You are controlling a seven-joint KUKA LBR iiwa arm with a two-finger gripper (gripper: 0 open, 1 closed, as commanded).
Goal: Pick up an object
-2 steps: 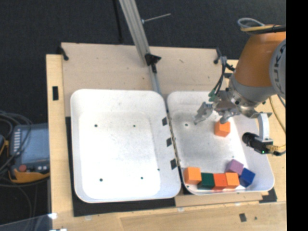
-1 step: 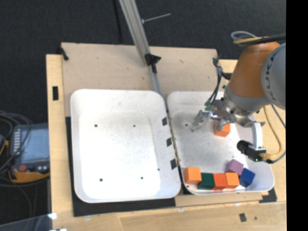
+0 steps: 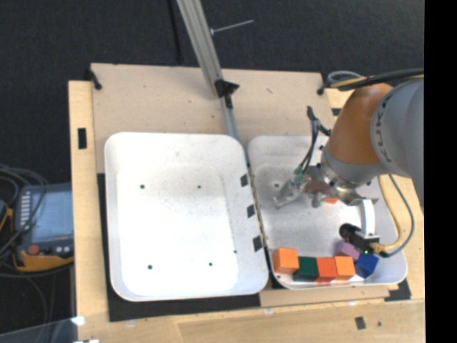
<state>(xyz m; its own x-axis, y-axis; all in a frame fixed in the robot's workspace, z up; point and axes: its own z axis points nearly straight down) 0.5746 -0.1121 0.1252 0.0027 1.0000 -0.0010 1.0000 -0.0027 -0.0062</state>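
Above the row of blocks [image 3: 325, 266] at the right bin's [image 3: 275, 152] near wall hangs the gripper [image 3: 303, 189]; whether it is open or closed, I cannot tell.

Both bins, left bin [image 3: 178, 213] and right bin [image 3: 285, 220], look like smooth white plastic, slightly scuffed and semi-matt, sitting on a bench [image 3: 143, 95] of pale matt board, wood or fibreboard by the look. Arm [image 3: 371, 131] has a smooth grey casing with a satin orange band, and the blocks [image 3: 318, 266] along the right bin's near wall read as matt, solid-coloured foam or plastic. The slanted rail [image 3: 200, 38] looks like ribbed bare metal; floor [image 3: 321, 20] is dark, rough carpet-like.
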